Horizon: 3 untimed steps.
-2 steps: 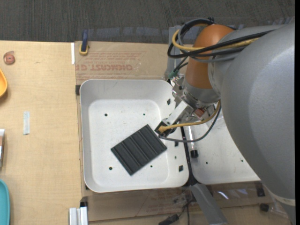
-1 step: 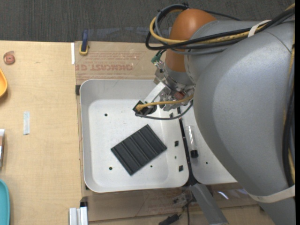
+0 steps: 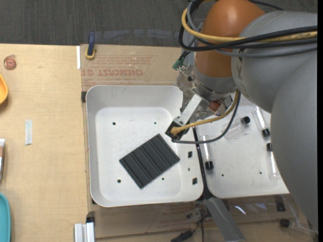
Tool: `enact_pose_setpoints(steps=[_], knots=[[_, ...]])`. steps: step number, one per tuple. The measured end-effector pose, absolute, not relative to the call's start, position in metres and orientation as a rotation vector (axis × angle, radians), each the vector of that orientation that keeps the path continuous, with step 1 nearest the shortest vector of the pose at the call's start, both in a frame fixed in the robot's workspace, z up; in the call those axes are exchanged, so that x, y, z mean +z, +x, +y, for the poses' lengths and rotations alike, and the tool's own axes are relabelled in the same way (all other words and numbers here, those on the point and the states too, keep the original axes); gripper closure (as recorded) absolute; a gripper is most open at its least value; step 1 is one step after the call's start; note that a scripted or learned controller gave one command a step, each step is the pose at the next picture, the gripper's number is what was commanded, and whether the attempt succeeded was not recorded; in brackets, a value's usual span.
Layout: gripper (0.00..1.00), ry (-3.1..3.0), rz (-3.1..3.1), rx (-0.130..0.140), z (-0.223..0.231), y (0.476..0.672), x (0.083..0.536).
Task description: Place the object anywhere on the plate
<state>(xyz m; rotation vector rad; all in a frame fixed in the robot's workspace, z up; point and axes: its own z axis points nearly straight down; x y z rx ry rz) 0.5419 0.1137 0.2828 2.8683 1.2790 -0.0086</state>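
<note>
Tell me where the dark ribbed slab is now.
In the camera view, the dark ribbed slab lies flat and askew near the middle of the white bin on the view's left, below and left of the arm's wrist.

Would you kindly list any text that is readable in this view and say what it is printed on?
"CHEMCAST", probably, in red, upside down in this view, on the brown cardboard sheet behind the left white bin.
Smaller red lines around it: too blurred to read.

We've got a dark ribbed plate (image 3: pixel 149 160) lying askew in the left bin (image 3: pixel 101 135), arm (image 3: pixel 227 39) hanging over the bins' shared edge.
</note>
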Motion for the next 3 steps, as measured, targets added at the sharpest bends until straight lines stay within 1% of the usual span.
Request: enact_pose_setpoints(steps=[1, 2, 3], knots=[[1.00, 2.725, 1.563, -0.009, 0.098, 0.530, 0.298], [1.00, 2.503, 1.897, -0.007, 0.113, 0.591, 0.315], [1.00, 2.121, 2.320, -0.007, 0.167, 0.597, 0.243]])
